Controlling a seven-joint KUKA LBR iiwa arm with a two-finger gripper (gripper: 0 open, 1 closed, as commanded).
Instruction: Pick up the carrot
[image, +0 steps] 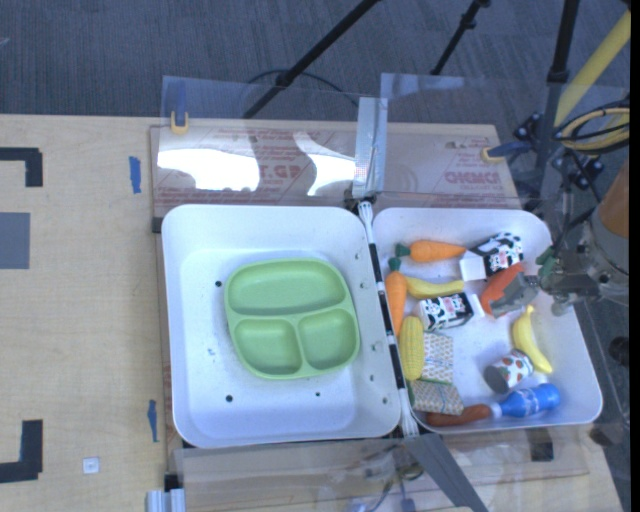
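The carrot (437, 251) lies near the right bin's (580, 385) far edge, beside a cow-patterned carton (497, 254). The gripper (528, 288) sits low by the bin's right edge with its fingers closed on an orange-red piece (500, 283). A green divided plate (292, 318) rests in the left bin (190, 300).

The gripper (527, 291) is blurring against the clutter in the right bin (585, 372), so its fingers are too indistinct to read. It is covering part of an orange piece (497, 284) beside it, whose identity is staying unclear.
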